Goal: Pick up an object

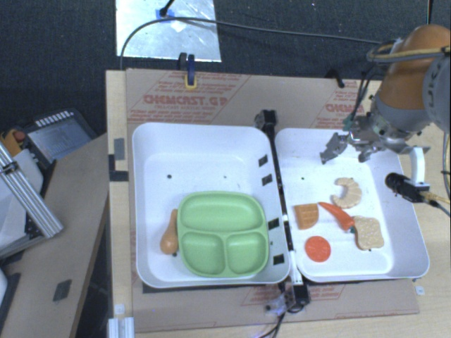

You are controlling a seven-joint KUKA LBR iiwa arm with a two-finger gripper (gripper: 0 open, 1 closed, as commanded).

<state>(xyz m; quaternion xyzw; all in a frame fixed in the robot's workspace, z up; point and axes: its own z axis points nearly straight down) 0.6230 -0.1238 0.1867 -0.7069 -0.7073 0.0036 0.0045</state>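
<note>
Candidate objects all sit in the right bin, clustered in its near half. I count five: a pale crescent-shaped piece (looks like a croissant or shrimp toy, I can't tell which), an orange block to its lower left, a red-orange chili-like piece lying at a slant between the block and a tan bread slice, and a flat red disc nearest the front edge. The chili's lower end touches or overlaps the bread slice; the block sits just beside the chili's upper end. The disc lies apart from the rest.

The gripper hangs over the far part of the right bin, above and beyond the crescent piece. I see its two fingers spread well apart, one toward the bin's middle, one toward its right wall, with nothing between them. Above it, the arm's orange band shows at the upper right.

Left bin: a green divided tray with three compartments fills the near half, and a tan pear-shaped piece lies against the tray's left edge.

Both bins rest on a cardboard sheet. A black divider strip runs between them.
</note>
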